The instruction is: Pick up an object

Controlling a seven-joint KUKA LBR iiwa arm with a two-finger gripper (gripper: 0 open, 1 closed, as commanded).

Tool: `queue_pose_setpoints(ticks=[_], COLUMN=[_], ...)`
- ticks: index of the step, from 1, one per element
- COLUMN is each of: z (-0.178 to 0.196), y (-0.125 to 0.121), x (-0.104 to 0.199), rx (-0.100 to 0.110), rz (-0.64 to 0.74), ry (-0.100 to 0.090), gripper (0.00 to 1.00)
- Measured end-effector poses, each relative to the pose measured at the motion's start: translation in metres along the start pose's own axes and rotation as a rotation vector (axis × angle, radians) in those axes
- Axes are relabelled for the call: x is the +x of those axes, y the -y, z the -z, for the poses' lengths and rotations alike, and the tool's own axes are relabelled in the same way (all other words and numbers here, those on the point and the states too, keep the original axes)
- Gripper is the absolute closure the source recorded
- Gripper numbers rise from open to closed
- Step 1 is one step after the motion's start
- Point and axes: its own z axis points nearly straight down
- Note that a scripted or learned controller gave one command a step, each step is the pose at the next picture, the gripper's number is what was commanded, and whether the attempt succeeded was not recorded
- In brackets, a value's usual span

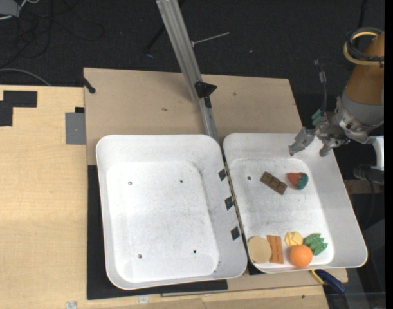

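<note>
The right bin (331, 192) holds a brown chocolate-like bar (273, 183) and, just right of it, a red and teal toy (298, 180). Along its front wall lie a tan round piece (259, 249), an orange-brown slab (275, 249), a small yellow item (293, 238), a green leafy toy (316, 243) and an orange ball (301, 255). My gripper (310, 145) hangs over the bin's back right corner, above and behind the red and teal toy. Its two fingers are spread apart, with nothing between them.
The left bin (112, 172) sits beside the right one, with black clips (228, 201) along the shared wall. A slanted metal rail (186, 56) runs from the back down to the bins' junction. The grey arm with its orange band (363, 76) stands at the right.
</note>
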Motion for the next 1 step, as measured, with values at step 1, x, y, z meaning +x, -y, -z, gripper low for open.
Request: queue_pose_setpoints(ticks=[1], z=[-0.0594], y=[-0.0051], x=[0.0068], rx=[0.001], rz=[0.000], ry=[0.000], gripper=[0.00])
